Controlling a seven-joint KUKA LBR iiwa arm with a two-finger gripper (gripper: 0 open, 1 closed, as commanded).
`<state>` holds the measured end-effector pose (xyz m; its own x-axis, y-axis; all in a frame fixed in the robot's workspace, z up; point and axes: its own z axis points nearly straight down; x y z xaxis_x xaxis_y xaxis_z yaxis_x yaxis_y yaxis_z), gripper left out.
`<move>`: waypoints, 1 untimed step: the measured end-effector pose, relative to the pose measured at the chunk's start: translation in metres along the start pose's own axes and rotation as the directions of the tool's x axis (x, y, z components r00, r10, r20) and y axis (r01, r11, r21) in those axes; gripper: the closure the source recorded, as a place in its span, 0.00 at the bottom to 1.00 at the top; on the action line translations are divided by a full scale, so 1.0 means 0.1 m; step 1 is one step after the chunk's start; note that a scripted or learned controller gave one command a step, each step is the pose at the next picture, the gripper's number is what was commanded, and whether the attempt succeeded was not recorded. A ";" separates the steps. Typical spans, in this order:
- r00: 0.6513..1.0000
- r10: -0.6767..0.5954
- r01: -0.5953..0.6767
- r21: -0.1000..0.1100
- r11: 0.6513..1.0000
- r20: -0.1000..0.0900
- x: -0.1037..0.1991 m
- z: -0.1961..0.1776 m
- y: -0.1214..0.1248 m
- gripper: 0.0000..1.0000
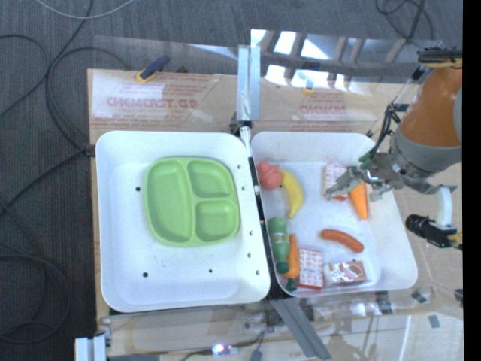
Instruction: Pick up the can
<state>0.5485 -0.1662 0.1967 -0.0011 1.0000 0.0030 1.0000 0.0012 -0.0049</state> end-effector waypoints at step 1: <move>0.999 -0.049 0.049 -0.011 0.999 0.006 0.18 1.07 0.16 0.00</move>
<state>0.5644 -0.1480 0.0902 -0.0501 0.9987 -0.0032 0.9987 0.0501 0.0063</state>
